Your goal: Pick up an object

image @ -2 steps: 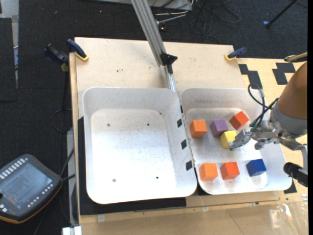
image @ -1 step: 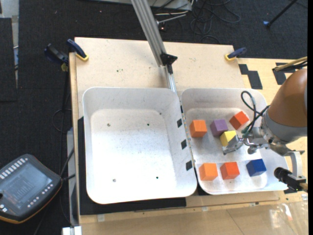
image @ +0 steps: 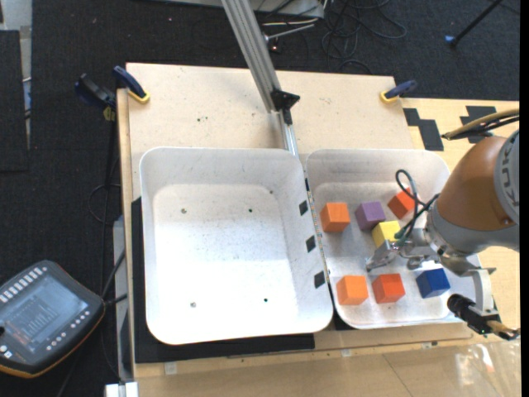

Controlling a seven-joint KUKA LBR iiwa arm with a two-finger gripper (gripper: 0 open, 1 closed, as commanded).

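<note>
1. Your gripper (image: pixel 388 255) sits low in the right bin (image: pixel 364 162), among the blocks. The yellow block (image: pixel 385 233) lies right at it, touching or nearly so on its upper side; the red-orange block (image: pixel 388 288) lies just below it and the blue block (image: pixel 432 282) just to its right.
2. Around them you have an orange block (image: pixel 335 217) at upper left, a purple block (image: pixel 370 214) beside the yellow one, another orange block (image: pixel 352 289) at the bin's lower edge, and a red block (image: pixel 402 203) near the cable.
3. You cannot tell whether the fingers stand wide or narrow (metal parts and cable blur together there), and nothing shows clearly between them.
4. The wrist covers part of the red block and the bin's right side; the blue block's upper edge is overlapped too.
5. The arm (image: pixel 483 197) reaches in from the right, its orange band bent down over the bin. The left bin (image: pixel 157 172) lies alongside.
</note>
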